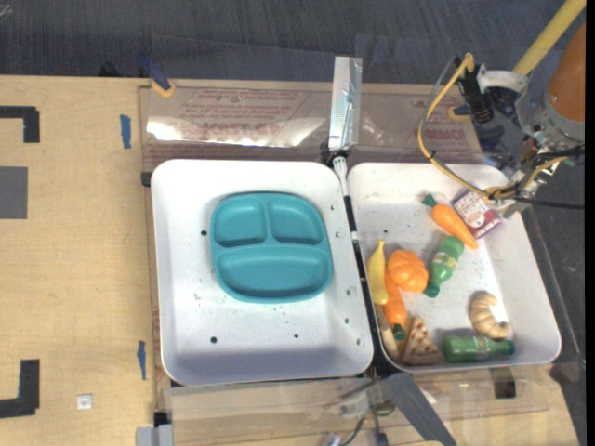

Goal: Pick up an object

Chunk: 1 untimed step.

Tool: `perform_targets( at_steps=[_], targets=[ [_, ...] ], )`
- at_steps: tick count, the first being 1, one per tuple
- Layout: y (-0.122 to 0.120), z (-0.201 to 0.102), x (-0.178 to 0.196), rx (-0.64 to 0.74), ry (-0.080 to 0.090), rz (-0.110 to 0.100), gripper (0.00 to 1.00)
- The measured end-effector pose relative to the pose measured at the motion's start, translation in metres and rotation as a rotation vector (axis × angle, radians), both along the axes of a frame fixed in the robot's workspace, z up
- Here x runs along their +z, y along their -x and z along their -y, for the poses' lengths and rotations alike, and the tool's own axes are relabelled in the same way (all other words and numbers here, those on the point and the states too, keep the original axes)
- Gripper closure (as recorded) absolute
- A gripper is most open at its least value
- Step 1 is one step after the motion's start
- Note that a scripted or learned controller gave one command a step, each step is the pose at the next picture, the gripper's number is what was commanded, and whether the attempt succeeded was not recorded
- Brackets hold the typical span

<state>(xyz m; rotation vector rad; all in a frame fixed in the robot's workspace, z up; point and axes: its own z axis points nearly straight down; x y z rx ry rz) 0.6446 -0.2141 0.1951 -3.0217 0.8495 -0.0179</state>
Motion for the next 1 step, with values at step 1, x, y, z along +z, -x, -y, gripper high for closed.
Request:
perform_targets(
  at_steps=[1],
  targets=[
    [-0.0191, 0.0058, -0.0789, -0.072, -0.003, -0.001, 1.00]
  ],
)
